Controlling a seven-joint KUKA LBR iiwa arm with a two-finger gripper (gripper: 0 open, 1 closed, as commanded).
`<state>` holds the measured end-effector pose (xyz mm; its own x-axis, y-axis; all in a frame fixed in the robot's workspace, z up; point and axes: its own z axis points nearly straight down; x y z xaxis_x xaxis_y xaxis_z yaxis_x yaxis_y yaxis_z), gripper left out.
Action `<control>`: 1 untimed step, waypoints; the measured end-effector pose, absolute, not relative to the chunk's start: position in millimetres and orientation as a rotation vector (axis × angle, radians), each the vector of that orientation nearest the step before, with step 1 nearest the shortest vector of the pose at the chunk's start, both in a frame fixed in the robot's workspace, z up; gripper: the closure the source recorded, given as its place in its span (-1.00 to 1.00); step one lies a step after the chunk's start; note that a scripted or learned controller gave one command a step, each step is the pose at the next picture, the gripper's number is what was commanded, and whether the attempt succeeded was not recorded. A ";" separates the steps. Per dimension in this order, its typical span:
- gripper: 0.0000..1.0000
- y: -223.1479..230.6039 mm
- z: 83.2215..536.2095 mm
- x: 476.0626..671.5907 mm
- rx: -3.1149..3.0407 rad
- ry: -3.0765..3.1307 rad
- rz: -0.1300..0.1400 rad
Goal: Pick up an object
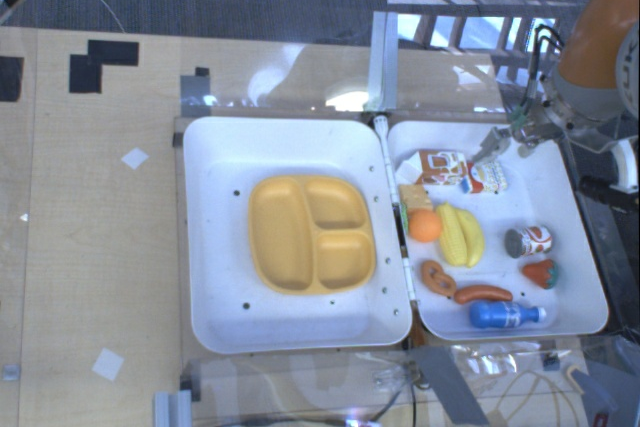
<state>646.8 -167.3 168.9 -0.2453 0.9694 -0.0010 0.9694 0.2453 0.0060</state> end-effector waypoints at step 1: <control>-1.00 -207.9 191.7 600.6 1.817 2.552 0.003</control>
<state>600.6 -207.9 191.7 -0.3272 0.9449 -0.0062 0.9449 0.3273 0.0065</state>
